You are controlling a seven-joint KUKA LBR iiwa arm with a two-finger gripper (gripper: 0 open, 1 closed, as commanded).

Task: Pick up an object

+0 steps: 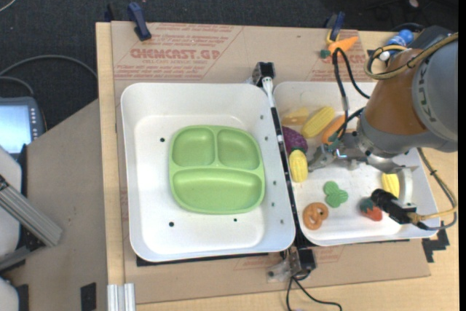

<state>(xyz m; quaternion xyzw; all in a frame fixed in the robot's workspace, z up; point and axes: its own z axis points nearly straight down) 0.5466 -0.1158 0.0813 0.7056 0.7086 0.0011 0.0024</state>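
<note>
Camera view: you're looking down on 2 white bins set side by side.
Arm pose: arm (408,105) comes in from the right, over the right bin (348,228). Its orange band sits above the bin's right half and the wrist points left.
Gripper spot: gripper (325,152) is low over the bin's mid-left, near the wall shared w/ the left bin (138,156).
Plate: 1, green w/ 3 sections, approx. centred in the left bin (216,170).
Cobs: 2, yellow. The upper cob (318,120) is behind the gripper and the lower cob (298,165) is just beside it, by the shared wall.
Purple toy: 1 (293,136), between the cobs.
Orange piece: 1 (333,129), touching the upper cob.
Green toy: 1 (335,193), in front of the gripper.
Pretzel: 1 (315,215), near the front wall.
Red toy: 1 (373,213), front right.
Yellow piece: 1 (391,184), under the arm.
Grip state: can't tell if it's apart or together, it's too small and dark. You also can't tell whether it touches or holds any toy.
</note>
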